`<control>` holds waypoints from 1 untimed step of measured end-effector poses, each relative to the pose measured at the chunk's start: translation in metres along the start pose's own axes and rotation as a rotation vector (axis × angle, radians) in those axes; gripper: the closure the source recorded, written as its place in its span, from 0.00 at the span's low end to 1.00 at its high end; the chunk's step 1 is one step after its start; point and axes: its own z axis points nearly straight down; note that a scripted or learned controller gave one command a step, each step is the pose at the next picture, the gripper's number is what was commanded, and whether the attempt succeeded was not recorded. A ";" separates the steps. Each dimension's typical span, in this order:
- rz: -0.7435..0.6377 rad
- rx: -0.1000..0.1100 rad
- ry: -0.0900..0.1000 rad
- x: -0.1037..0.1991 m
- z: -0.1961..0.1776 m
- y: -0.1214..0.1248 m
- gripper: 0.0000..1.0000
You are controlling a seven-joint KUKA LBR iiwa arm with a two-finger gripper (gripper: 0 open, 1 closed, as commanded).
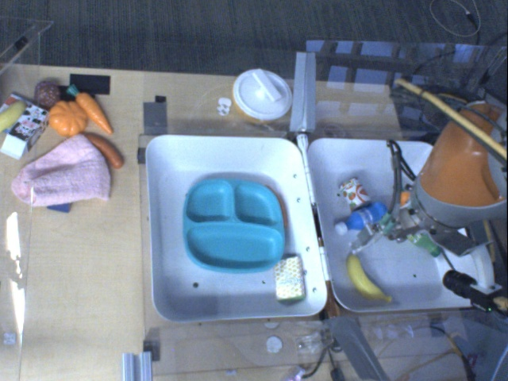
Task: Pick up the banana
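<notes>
Yellow against white plastic, the banana [367,279] is lying free on the floor of the right bin [341,169], toward six o'clock, curving from twelve down to four. Just above it the gripper [379,230] is hovering, at about one o'clock from the fruit, its tip among a blue object [367,215] and a small patterned toy [352,190]. Nothing yellow is sitting in it, and whether it is spread or closed I cannot tell. This is looking like the approach step: next it is needing to shift toward six o'clock, line up across the banana's middle, and descend. At nine o'clock the left bin [167,213] is holding a blue divided tray [232,225] and a sponge [290,279]. Beyond, the wooden bench [71,276] is carrying a pink cloth [63,173], toy vegetables [79,116] and a white lid [263,92]
</notes>
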 end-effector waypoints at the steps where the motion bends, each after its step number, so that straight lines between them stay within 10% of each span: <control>1: 0.077 -0.015 -0.004 -0.017 0.092 0.000 0.00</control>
